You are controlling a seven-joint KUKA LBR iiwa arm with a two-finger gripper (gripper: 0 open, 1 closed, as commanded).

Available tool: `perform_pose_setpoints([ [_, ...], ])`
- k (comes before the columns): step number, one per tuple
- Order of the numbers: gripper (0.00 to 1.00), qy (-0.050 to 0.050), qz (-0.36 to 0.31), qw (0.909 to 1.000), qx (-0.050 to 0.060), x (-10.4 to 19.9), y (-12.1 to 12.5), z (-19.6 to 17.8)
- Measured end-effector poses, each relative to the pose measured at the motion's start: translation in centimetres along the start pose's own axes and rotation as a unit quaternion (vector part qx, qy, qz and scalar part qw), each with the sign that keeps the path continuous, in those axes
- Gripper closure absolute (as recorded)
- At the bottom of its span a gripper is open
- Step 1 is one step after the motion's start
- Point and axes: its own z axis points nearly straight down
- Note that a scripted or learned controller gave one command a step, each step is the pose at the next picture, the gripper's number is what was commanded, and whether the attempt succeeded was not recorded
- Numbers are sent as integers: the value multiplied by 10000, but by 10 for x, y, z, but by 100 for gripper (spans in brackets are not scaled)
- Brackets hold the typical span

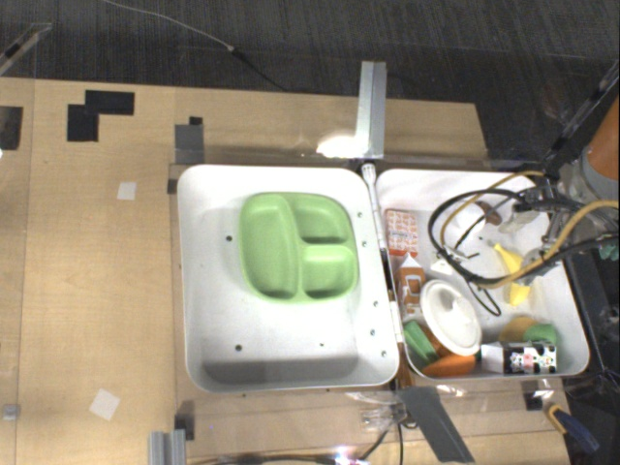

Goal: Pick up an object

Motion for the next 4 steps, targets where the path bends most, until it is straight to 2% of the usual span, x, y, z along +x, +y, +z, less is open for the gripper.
perform_pose_setpoints([
  [1, 0, 33, 137, 9999, -12, 57, 9, 81],
  [2, 0, -39, -777, 9970, 6, -31, 9, 115],
  [3, 0, -42, -1046, 9945, 10, 10, 4, 114],
  [4, 0, -80, -1384, 9903, 34, -3, 81, 113],
])
